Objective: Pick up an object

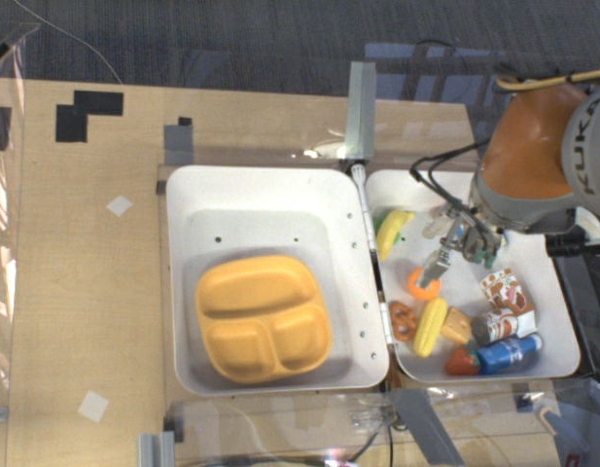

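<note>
Hovering in the right white bin [562,353] with gripper [431,275] just above the small orange plastic ring [423,283], finger spread impossible to tell; probably light, stiff and slick, best pinched across its rim, clear of the yellow plastic corn cob [431,326] nearby

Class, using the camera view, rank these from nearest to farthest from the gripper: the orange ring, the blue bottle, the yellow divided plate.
Measured from the gripper in the right bin:
1. Orange ring, right at the fingertips, right bin.
2. Blue bottle, near the front corner of the right bin.
3. Yellow divided plate, across the divider in the left bin.
</note>
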You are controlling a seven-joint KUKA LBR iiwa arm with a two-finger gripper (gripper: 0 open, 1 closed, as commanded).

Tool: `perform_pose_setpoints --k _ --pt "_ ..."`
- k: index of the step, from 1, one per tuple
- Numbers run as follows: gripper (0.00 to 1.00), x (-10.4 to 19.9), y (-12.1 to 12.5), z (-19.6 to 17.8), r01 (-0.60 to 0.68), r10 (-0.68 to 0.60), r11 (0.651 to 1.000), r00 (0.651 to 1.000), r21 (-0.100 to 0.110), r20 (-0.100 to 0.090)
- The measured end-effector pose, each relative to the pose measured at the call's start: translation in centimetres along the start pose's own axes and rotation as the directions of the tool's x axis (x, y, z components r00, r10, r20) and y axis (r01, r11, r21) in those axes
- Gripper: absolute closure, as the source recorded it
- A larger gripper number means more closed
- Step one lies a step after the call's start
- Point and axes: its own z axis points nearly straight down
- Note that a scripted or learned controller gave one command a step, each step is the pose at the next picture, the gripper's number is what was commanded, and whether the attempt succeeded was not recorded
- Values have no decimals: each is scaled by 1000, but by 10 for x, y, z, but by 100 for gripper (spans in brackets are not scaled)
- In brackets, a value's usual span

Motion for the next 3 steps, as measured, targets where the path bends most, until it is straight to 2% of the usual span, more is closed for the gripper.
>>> perform_pose_setpoints --k 1,2,3 --pt "0 -73 -17 30 -460 460 888 888 -1 7" --pt "0 -81 -7 7 -551 551 835 835 -4 8" --pt "0 -65 17 -11 -526 526 850 850 -5 8"
